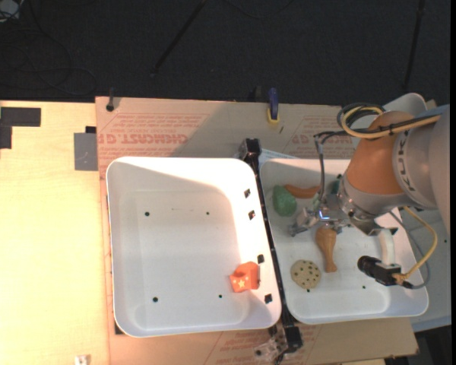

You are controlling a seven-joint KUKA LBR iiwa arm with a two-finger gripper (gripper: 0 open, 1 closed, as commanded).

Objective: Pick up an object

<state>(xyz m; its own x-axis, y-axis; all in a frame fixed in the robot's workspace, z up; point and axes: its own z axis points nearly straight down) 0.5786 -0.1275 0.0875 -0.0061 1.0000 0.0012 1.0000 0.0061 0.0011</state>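
My gripper [317,217] hangs low over the right bin [365,310], near its middle. Directly below it lies a tan drumstick-shaped piece [327,246], whose upper end reaches up to the gripper. A green rounded object [284,201] sits just left of the gripper. Behind the gripper an orange carrot-like piece [302,192] lies partly hidden by it. A round speckled cookie [305,274] rests toward the front of the right bin. An orange block [245,277] sits in the left bin [137,204], close to its front right corner.
A black divider [263,234] runs between the two bins. The grey arm with its orange band [376,166] covers the right bin's back right part. Brown cardboard [182,131] lies under the bins, with a pale wooden bench [38,242] to the left.
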